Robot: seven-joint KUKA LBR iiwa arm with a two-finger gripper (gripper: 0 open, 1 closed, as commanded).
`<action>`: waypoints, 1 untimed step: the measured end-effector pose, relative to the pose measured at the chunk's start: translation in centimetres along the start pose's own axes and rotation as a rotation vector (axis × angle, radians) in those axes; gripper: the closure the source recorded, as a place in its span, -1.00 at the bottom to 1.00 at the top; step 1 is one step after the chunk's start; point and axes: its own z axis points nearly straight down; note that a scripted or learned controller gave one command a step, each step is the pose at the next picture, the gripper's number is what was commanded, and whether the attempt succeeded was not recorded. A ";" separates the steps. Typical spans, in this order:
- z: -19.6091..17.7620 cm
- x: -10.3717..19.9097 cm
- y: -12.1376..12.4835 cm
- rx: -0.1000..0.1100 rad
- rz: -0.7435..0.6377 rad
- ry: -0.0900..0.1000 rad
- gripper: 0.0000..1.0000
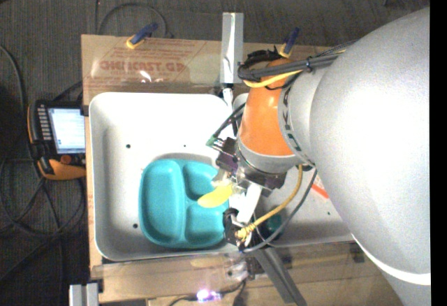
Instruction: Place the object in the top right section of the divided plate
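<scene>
A teal divided plate (167,203) lies in the left white bin (112,130), toward its front right corner. A yellow object (215,194), banana-like in shape, hangs over the plate's right edge, above the upper right section. My gripper (234,189) comes down right beside it at the plate's right rim. The yellow object's right end meets the gripper and seems to sit between the fingers. The wrist with its orange band (264,123) and the big grey arm hide most of the right bin.
A handheld pendant with a lit screen (59,133) lies left of the bench. Cardboard (147,63) covers the bench behind the bins, with blue clamps at its back edge. Cables dangle below the gripper near the front edge.
</scene>
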 end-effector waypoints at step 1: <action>-8.4 2.5 -0.7 -0.003 -0.034 0.001 1.00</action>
